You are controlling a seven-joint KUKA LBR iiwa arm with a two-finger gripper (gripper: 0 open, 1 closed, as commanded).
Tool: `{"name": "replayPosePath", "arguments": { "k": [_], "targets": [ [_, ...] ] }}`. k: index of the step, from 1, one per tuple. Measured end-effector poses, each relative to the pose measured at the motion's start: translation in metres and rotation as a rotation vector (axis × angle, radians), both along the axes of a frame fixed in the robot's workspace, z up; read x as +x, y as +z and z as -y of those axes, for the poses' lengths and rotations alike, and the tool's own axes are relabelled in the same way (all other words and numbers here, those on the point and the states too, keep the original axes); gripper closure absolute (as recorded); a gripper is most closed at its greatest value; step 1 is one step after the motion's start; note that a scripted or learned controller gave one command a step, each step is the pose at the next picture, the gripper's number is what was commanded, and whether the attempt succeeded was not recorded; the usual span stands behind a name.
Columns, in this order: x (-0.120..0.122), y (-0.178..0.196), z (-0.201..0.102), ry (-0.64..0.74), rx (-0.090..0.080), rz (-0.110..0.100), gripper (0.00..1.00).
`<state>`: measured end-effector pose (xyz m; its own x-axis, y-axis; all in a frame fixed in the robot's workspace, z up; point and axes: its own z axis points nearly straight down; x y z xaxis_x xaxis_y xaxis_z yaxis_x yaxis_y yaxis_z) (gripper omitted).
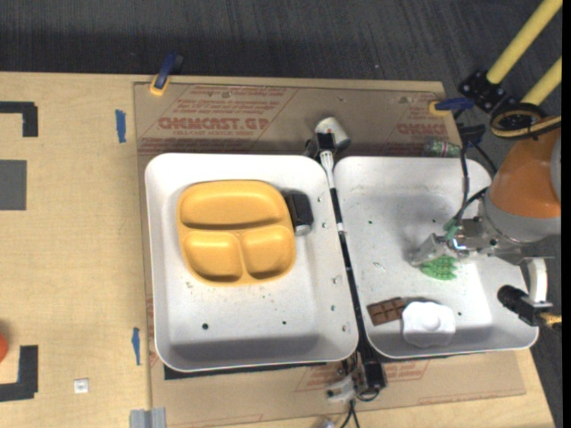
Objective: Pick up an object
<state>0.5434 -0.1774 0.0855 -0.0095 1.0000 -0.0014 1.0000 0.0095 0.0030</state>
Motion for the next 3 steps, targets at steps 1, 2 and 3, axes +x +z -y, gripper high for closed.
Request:
{"name": "replayPosePath", "arguments": {
  "k": [1,2,3],
  "targets": [
    [0.048,0.000,-0.023,0.082,0.001,0.000,0.00],
    [-0.033,0.000,-0.037,0.255,0.002,-0.003,0.00],
    [-0.011,0.000,-0.044,0.393,-0.001,0.000,0.00]
  ]
}}
